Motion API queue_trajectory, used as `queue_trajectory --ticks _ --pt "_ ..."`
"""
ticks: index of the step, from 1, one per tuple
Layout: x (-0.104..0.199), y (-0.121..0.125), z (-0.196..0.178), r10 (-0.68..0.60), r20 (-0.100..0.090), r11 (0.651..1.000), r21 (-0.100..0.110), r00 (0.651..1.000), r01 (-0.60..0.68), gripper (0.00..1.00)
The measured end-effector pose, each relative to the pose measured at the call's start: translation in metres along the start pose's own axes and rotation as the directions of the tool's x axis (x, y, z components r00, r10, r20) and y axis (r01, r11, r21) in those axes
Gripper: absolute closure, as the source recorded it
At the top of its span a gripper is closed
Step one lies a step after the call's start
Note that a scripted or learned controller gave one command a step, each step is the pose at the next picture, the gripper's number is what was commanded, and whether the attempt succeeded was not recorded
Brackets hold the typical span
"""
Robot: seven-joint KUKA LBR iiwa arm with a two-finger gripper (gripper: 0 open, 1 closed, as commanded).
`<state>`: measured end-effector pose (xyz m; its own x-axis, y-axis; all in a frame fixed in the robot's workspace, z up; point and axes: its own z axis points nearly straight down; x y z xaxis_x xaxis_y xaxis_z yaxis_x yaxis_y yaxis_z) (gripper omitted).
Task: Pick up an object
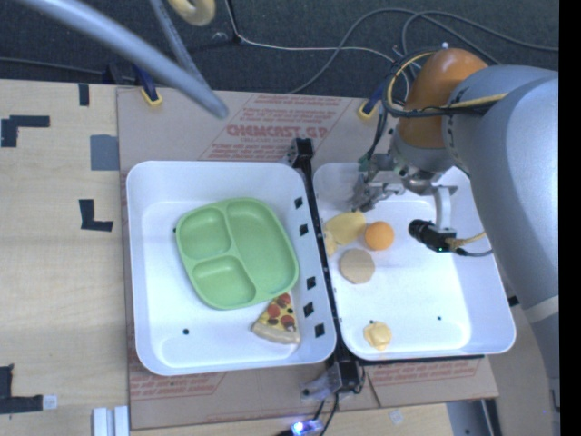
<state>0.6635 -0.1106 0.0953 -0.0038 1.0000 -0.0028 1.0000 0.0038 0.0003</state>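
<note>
A light wooden bench top with dark tape marks fills the left side. On it lies a sheet of printed cardboard under both bins. The left bin holds a green divided plate and, near its front right corner, a toy pizza slice. The right bin holds a pale yellow piece, an orange ball just beside it, a tan round piece below them, and a small yellow piece near the front wall. The gripper hangs just above the pale yellow piece; whether its jaws are parted or closed cannot be told. Dark floor with cables lies behind.
</note>
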Motion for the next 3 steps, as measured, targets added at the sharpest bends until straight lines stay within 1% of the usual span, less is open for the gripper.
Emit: queue_trajectory --ticks 1,2,3 --pt "0.005 0.003 -0.043 0.002 -0.003 1.0 -0.002 1.0 -0.002 1.0" --pt "0.006 -0.004 -0.102 0.002 -0.003 1.0 -0.001 1.0 -0.002 1.0" --pt "-0.001 -0.004 -0.163 0.002 -0.003 1.0 -0.003 1.0 -0.002 1.0"
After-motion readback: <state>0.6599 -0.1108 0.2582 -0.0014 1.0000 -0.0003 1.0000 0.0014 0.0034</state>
